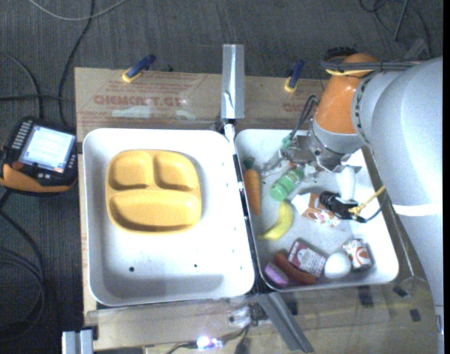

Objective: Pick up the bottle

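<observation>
A green bottle (285, 184) lies on its side in the right bin (387, 268), in the upper left part, between a carrot (252, 189) and a banana (279, 223). My gripper (288, 158) hangs just above the bottle's upper end, below the orange band of the arm (341, 102). The wrist hides the bin's upper middle, and I cannot make out whether the gripper touches the bottle.
The right bin also holds a red packet (307, 256), a sausage (294, 270), a white egg (336, 265), a small can (358, 253) and a snack wrapper (317, 211). A yellow divided tray (155, 190) sits in the left bin (99, 271). A teach pendant (40, 153) lies at far left.
</observation>
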Controlling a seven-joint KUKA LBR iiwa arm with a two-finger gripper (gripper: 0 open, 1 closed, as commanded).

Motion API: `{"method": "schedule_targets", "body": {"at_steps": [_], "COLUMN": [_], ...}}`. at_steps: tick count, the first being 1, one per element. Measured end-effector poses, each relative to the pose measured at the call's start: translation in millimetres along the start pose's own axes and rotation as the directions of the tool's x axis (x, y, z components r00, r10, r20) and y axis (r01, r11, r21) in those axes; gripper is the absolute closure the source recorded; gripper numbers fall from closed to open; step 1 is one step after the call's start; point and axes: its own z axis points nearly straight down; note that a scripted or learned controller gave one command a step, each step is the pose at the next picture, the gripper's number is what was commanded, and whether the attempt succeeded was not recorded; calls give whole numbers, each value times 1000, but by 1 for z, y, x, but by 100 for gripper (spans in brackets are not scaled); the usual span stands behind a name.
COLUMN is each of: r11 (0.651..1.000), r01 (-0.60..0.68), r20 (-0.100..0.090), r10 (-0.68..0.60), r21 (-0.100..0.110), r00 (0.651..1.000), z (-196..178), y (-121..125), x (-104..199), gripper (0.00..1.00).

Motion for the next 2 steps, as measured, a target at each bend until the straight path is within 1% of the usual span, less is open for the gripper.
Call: {"method": "schedule_targets", "body": {"at_steps": [1, 2], "r11": [1000, 1000], "r01": [0, 1], "r20": [0, 0], "r10": [0, -1], "r21": [0, -2], "r00": [1000, 1000], "z": [0, -11], "y": [0, 1], "x": [0, 0], "gripper": [0, 100]}}
